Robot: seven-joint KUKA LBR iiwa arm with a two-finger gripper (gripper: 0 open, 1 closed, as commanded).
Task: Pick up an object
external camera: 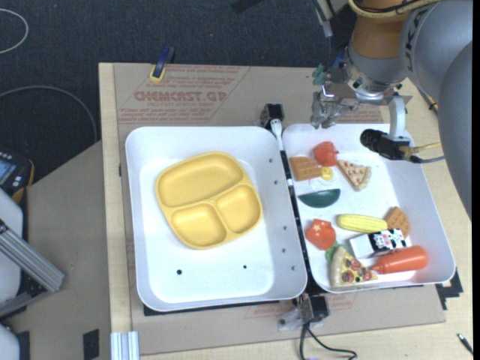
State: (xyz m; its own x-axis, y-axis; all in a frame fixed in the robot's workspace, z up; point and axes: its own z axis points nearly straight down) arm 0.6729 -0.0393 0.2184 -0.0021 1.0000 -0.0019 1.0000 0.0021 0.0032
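1. Camera view from above has the gripper point(328, 112) hanging over the far rim of the right bin point(442, 235); nothing sits between its fingers, and whether they are spread or pressed together I cannot tell.
2. Candidates for picking all lie in that bin, the closest being a small red tomato point(325, 153), just nearer than the gripper, with a toast slice point(305, 168) and a pizza wedge point(355, 174) flanking it.
3. Risk: these pieces crowd together, so a descent could nudge a neighbour or close on two, and the round tomato may roll free.
4. A drop too close to the rim could strike it.
5. Fingertips blur against wrist hardware, possibly partly hidden.
6. The yellow divided tray point(208, 199) sits in the left bin point(142, 223).
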